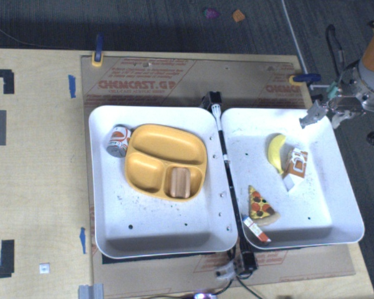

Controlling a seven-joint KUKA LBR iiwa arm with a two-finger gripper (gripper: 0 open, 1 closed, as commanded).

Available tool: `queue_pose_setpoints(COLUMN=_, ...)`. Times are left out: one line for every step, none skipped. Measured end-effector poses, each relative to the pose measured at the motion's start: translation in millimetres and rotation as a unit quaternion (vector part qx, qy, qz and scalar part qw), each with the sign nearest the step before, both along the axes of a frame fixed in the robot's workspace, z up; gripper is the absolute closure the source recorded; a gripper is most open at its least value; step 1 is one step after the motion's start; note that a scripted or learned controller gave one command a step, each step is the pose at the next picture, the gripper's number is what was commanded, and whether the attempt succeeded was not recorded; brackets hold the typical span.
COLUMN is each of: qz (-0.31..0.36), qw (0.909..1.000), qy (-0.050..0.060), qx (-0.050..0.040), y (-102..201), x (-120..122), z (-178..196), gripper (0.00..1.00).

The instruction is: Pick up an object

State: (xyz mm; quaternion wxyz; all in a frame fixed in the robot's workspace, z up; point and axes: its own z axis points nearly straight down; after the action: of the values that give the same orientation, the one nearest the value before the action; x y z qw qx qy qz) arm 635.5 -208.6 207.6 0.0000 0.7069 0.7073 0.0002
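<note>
Hovering near the right bin (336, 167), claw (324, 114) spread apart, holding nothing; needing to drop toward the banana (275, 151).

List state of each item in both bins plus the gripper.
Gripper: above the right bin's top right corner, holding nothing, fingers look open.
Can: on its side, left bin's top left corner, touching the tray.
Tray: flat in left bin, a brown block in its lower right compartment.
Banana: lying in right bin, against the carton.
Carton: lying tilted beside the banana.
Pizza slice: flat, near right bin's lower left.
</note>
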Motion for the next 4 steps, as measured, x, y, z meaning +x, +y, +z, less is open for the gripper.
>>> queue_pose_setpoints(qz=0.003, qw=1.0000, qy=0.002, qx=0.0082, y=-2, x=21, z=-111, gripper=0.00)
queue_pose_setpoints(qz=-0.001, qw=1.0000, qy=-0.003, qx=-0.0010, y=37, x=-92, z=-119, gripper=0.00)
queue_pose_setpoints(qz=0.000, qw=1.0000, qy=-0.006, qx=-0.0019, y=107, x=-116, z=-119, gripper=0.00)
queue_pose_setpoints(qz=-0.002, qw=0.9999, qy=-0.010, qx=-0.0069, y=102, x=-115, z=-107, gripper=1.00)
